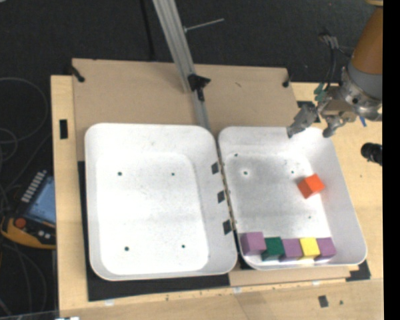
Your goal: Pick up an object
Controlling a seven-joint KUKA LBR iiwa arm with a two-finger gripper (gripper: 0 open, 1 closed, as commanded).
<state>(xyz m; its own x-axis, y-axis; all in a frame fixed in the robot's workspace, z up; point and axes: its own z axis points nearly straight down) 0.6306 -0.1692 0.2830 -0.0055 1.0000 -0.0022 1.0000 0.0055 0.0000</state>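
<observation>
An orange block (311,186) lies in the right bin (267,179), toward its right side. Along that bin's near wall sits a row of blocks: purple (253,242), green (274,248), purple (292,247), yellow (310,247) and purple (326,247). My gripper (315,126) hangs over the far right corner of the right bin, well behind the orange block. Its two fingers are spread apart with nothing between them.
The left bin (153,199) sits beside the right one, joined by small black clips. A slanted metal rail (177,39) rises behind the bins. Cables and a handheld pendant (27,212) lie off the bench to the left.
</observation>
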